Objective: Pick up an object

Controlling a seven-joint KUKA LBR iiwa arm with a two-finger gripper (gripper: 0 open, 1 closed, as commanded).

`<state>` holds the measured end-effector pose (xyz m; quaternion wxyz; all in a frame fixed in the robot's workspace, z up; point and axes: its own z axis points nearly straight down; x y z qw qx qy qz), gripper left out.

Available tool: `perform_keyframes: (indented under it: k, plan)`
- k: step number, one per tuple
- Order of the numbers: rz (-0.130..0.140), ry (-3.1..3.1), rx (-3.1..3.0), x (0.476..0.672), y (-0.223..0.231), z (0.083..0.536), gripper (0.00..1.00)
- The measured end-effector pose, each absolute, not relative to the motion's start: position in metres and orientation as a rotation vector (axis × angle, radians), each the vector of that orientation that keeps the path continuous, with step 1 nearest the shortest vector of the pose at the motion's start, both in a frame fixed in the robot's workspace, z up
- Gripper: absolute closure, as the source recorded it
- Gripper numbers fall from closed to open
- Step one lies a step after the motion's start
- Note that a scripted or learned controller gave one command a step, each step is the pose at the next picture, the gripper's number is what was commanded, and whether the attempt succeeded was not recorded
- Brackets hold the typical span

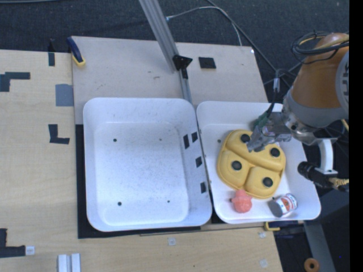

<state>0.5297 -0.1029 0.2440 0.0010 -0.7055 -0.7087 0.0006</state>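
The claw [256, 141] sat over the yellow toy's [249, 166] upper part in the right bin [212, 123]; its grip I could not tell. A pink ball [242, 202] lay just below.

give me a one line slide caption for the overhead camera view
KUKA arm's gripper poised over a yellow four-lobed toy in the right bin, beside a pink object and small can.

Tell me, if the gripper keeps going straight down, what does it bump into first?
Probably the yellow toy. The gripper sits right over the toy's top edge in the right bin, though depth is hard to judge from this view.
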Motion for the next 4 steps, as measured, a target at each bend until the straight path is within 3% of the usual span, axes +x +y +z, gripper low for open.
perform_keyframes:
  k: [2,4]
  plan:
    - [0.003,-2.226,-2.213,0.525,-0.009,0.222,1.0]
    - [0.003,-2.227,-2.212,0.519,0.099,0.228,1.0]
